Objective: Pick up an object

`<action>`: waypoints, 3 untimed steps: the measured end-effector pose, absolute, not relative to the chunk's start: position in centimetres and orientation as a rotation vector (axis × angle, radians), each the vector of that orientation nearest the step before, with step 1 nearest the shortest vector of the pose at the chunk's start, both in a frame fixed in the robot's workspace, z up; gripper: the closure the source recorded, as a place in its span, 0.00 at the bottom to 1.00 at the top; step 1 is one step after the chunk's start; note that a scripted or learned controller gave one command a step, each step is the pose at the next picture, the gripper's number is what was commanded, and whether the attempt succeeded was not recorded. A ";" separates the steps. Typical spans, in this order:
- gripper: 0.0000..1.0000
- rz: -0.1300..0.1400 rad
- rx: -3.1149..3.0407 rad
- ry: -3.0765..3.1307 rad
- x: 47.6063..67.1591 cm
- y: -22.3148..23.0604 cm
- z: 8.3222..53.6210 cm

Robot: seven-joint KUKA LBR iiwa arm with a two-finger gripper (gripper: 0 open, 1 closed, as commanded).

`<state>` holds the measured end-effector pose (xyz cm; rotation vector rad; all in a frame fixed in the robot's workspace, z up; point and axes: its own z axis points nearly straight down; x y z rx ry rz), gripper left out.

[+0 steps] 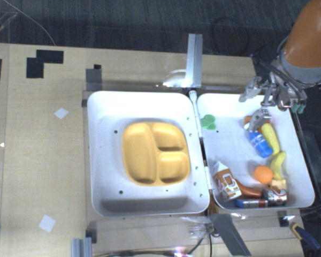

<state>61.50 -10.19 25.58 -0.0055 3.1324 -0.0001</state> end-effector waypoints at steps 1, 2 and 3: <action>0.00 0.003 -0.022 3.145 61.4 -13.9 11.7; 0.00 0.001 0.443 3.098 58.6 -17.1 8.9; 0.00 0.001 0.792 3.025 55.6 -15.8 8.9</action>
